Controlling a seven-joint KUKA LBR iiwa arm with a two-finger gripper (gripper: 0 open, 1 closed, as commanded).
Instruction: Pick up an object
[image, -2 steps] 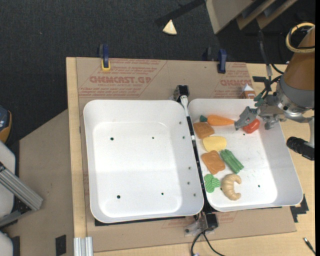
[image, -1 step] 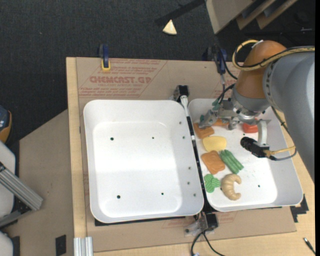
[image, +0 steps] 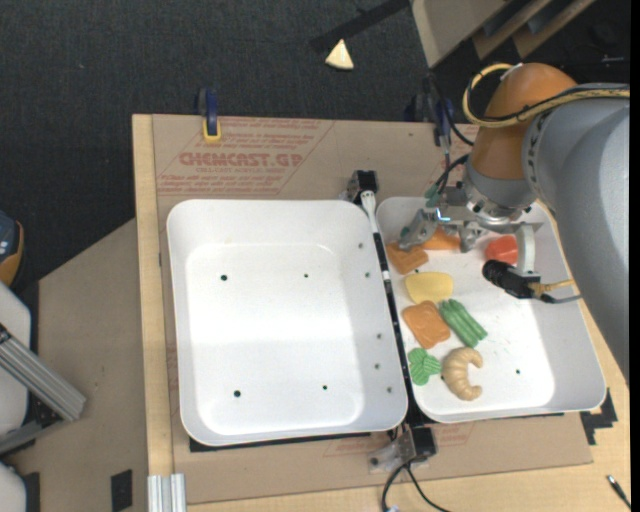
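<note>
My gripper (image: 441, 231) is down at the far end of the right bin (image: 530, 385), below the arm's orange band. It is open, with its two grey fingers (image: 413, 234) standing apart. A small orange piece (image: 443, 241) lies on the bin floor between them, not lifted. A red piece (image: 502, 247) lies just right of the gripper. Toward the front of the bin lie an orange-brown chunk (image: 406, 259), a yellow piece (image: 428, 287), an orange slab (image: 425, 323), a green bean pod (image: 463, 322), a small green item (image: 423, 367) and a tan croissant (image: 463, 372).
The left bin (image: 190, 300) is bare white inside. Black clips (image: 362, 184) sit at the seam between the bins, far end and near end. The big grey arm (image: 590, 190) covers the right bin's far right side. A blue-and-yellow clamp (image: 210, 115) holds the board's back edge.
</note>
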